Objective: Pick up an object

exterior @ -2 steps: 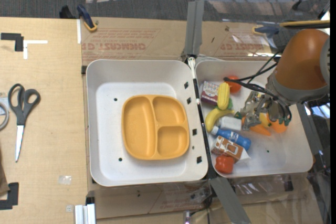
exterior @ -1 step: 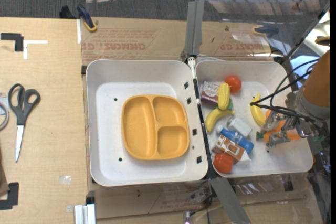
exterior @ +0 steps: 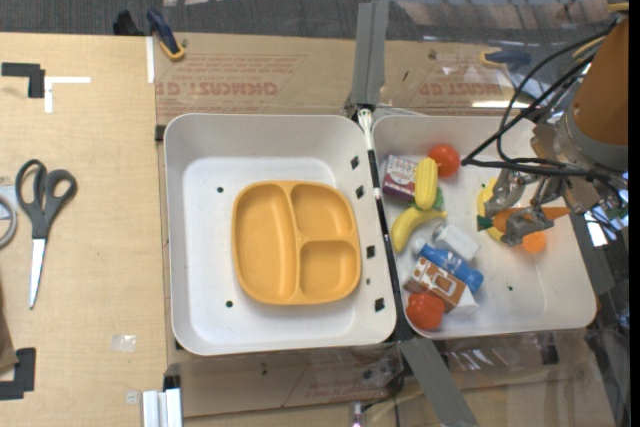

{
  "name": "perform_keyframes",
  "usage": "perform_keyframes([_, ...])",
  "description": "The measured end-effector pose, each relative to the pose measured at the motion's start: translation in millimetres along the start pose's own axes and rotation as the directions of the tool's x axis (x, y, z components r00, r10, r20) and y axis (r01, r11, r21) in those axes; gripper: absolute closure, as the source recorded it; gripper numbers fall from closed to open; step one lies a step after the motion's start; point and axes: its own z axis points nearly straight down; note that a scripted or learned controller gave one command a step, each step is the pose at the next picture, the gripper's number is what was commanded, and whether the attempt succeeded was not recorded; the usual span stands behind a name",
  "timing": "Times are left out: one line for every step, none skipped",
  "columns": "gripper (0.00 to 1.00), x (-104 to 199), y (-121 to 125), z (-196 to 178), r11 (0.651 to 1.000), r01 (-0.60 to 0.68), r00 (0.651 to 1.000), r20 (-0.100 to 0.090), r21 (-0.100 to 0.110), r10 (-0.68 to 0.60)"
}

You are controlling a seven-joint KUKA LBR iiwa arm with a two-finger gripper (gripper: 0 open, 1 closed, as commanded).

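Observation:
My gripper [exterior: 514, 211] hangs low over the right part of the right bin [exterior: 560, 305], under the orange-banded wrist. An orange toy piece [exterior: 536, 240] lies right by it, and a small yellow-green item [exterior: 486, 205] sits at its left; whether either is held is unclear. Further left in this bin lie a red tomato [exterior: 443, 160], a purple packet [exterior: 401, 175], a yellow corn cob [exterior: 426, 183], a banana [exterior: 410, 227], a blue-and-white bottle [exterior: 452, 253], a brown box [exterior: 437, 281] and a red ball [exterior: 425, 311].
The left bin [exterior: 195, 215] holds a yellow divided plate [exterior: 297, 242]. Scissors [exterior: 40, 210] lie on the wooden bench at far left. A blue clamp [exterior: 165, 33] sits at the back. Black cables [exterior: 530, 95] run over the right bin's back corner.

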Motion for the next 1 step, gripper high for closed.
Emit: perform_keyframes([1.00,-44.2,-30.1,130.8,1.000,-0.008,1.000,0.000,0.000,0.008])
